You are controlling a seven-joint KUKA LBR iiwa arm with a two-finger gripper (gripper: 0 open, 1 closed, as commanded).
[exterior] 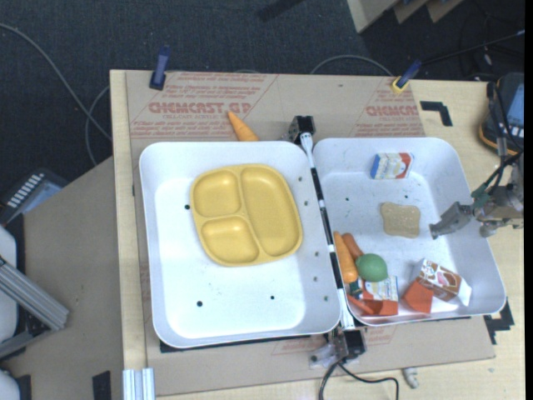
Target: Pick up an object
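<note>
Board (200, 107) lettered "CHEMCAST GP" under two white bins; hand (454, 218) over the right one, grip state unclear

Dark carpet floor (75, 23) with loose cables, tan bench (75, 223), printed cardboard sheet (200, 98) under the bins.

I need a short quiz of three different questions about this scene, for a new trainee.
1. True or false: the yellow plate lies in the left bin.
2. Which thing lies nearest the gripper? A) green ball B) bread slice C) plate
3. Fill in: outside the bins, on the board above the left bin, lies a ___.

Key:
1. True.
2. B. The bread slice lies just left of the gripper, in the right bin.
3. Carrot.
</note>
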